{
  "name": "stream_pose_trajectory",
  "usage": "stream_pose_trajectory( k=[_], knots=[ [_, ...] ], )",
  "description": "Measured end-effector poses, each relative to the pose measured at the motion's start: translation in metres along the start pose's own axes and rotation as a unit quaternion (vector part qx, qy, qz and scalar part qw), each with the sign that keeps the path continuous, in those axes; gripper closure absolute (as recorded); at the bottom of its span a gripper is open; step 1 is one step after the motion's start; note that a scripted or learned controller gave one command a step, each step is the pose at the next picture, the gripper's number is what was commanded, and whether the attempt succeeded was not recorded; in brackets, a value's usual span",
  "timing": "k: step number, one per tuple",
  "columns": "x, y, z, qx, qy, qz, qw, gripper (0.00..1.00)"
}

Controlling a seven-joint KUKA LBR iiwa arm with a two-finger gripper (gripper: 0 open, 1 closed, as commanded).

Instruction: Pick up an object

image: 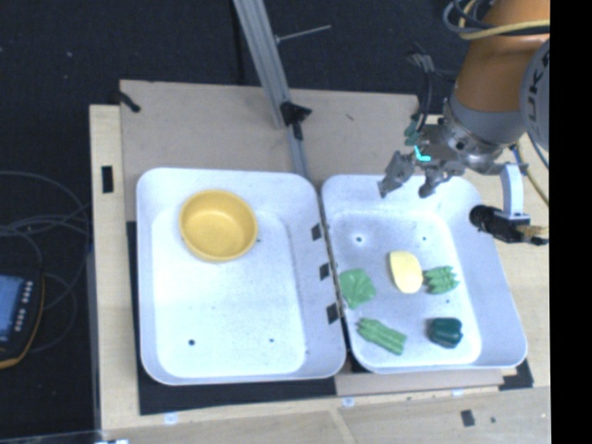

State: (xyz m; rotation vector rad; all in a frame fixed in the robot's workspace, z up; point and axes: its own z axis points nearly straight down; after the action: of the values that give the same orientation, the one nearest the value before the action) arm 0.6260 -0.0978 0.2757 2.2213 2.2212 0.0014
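Five small toys are lying in the right bin; the pale yellow piece is sitting at their middle, just left of a ridged green one. It is looking light, rigid and smooth, so pinching across its narrow sides seems safest. Beyond it, over the bin's far rim, the gripper is hovering with fingers spread, pinching nothing.

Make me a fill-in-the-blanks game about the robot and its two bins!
1. The yellow bowl sits in the ___ bin.
2. The right bin holds ___ small items.
3. The gripper hangs over the right bin's ___ edge.
4. The pale yellow piece lies beside a ___ one.

Missing words: left; five; far; green
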Motion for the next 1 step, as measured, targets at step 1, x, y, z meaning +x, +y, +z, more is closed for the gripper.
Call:
stream_pose_trajectory(
  k=[1],
  knots=[
    [0.0000, 0.0000, 0.0000, 0.000, 0.000, 0.000, 1.0000, 0.00]
  ],
)
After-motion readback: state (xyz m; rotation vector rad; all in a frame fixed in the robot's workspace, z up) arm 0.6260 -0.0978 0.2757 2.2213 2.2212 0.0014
